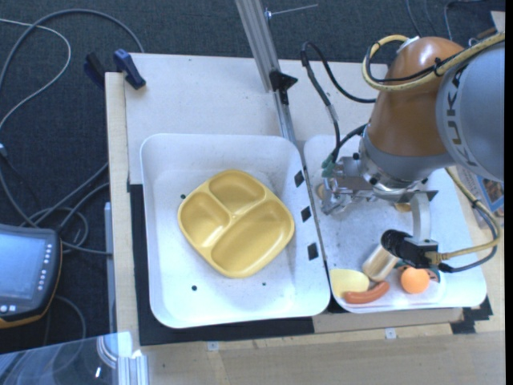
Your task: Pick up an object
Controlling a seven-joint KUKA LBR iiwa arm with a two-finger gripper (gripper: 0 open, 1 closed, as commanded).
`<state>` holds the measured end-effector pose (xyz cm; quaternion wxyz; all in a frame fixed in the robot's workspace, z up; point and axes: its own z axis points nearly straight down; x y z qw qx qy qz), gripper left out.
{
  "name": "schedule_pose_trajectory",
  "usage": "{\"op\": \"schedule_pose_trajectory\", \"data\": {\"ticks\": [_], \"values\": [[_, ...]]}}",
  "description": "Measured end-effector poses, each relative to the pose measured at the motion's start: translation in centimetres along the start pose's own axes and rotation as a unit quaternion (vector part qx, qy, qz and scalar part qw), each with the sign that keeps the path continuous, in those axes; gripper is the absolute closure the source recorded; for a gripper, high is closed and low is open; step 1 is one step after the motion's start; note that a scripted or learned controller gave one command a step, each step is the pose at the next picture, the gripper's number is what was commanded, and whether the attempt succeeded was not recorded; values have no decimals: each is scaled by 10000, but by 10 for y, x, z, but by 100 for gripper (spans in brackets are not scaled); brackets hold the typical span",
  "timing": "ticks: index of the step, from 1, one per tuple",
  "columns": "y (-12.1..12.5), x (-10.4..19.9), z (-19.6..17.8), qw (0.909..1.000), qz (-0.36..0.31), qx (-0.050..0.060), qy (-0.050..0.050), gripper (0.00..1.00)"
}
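My gripper (337, 199) hangs low over the left side of the right bin (353, 235), close to the wall it shares with the left bin. The grey arm with its orange band (417, 95) covers the back of that bin. Along the bin's front edge lie a pale yellow piece (349, 280), a red-orange sausage (365, 295), an orange ball (414, 281) and a tan cylinder (377, 262). All of these lie nearer the front than the gripper and apart from it.
A yellow divided plate (236, 223) lies in the middle of the left bin (160, 215). A slanted metal pole (260, 30) rises behind the bins. Cables trail over the dark floor, and a screen device (24, 271) sits at the far left.
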<state>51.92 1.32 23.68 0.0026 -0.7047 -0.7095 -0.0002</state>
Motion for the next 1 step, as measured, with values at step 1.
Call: {"op": "schedule_pose_trajectory", "data": {"ticks": [1], "values": [[-5,49,8,10000,3,6,-4,100]]}}
